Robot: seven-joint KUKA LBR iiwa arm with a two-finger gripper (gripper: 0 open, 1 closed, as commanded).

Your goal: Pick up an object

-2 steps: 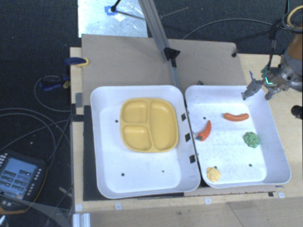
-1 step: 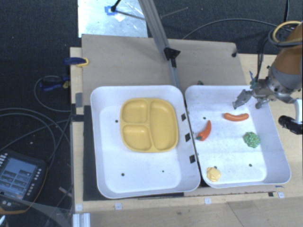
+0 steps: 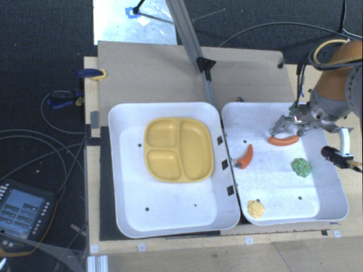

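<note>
Gripper over sausage, grasp not yet made.

Sausage [image 3: 283, 140] lies in right bin [image 3: 334, 208], upper part, flat on the floor; gripper [image 3: 289, 128] sits just above it, fingers spread either side of its back edge, nothing pinched between them; judged step: closing in for the pick; next move calls for a short descent, then a squeeze across the sausage's narrow width; from the sausage, chili [image 3: 244, 156] lies left and below, broccoli [image 3: 301, 167] below right, yellow lump [image 3: 256, 208] far below; tray [image 3: 178, 149] in left bin [image 3: 130, 214].

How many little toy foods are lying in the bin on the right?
4. An orange sausage lies at the far side under the gripper, a red-orange chili near the left wall, a green broccoli toward the right, a yellow piece in the near-left corner. The arm might hide more.
</note>
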